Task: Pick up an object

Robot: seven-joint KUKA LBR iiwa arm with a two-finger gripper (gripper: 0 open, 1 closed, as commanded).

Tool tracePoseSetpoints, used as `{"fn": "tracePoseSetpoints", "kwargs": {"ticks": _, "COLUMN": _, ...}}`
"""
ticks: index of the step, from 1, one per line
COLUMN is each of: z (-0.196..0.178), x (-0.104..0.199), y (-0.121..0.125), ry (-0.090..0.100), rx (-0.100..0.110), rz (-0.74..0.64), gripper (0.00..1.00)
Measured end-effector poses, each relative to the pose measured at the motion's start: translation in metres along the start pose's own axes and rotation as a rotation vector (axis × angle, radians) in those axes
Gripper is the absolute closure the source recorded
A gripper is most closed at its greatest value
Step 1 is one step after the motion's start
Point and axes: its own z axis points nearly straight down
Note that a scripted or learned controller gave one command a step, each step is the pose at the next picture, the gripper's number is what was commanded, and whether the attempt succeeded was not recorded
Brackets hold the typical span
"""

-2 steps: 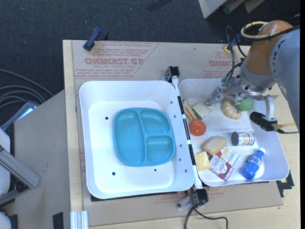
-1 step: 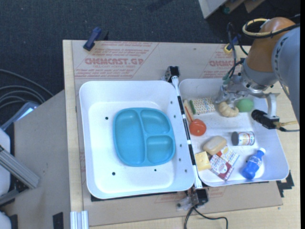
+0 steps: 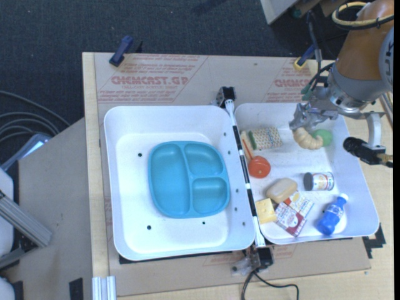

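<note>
Camera view: arm reaches from right, tool (image 3: 304, 124) above croissant (image 3: 309, 140); grip state unclear.

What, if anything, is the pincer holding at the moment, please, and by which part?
It cannot be told. The pincer is low in the right bin, right at the croissant, but a hold on it cannot be made out.

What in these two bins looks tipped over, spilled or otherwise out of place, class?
Nothing looks spilled or broken. The small can and the blue bottle both lie on their sides in the right bin, loose among the other items. The blue divided plate sits flat in the left bin.
</note>
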Motion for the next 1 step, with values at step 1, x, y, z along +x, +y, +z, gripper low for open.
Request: {"fn": "tracePoseSetpoints", "kwargs": {"ticks": 1, "z": -0.0369, "x": 0.064, "y": -0.0026, "ry": 0.001, "rx": 0.001, "rz": 0.0, "gripper": 1.0}}
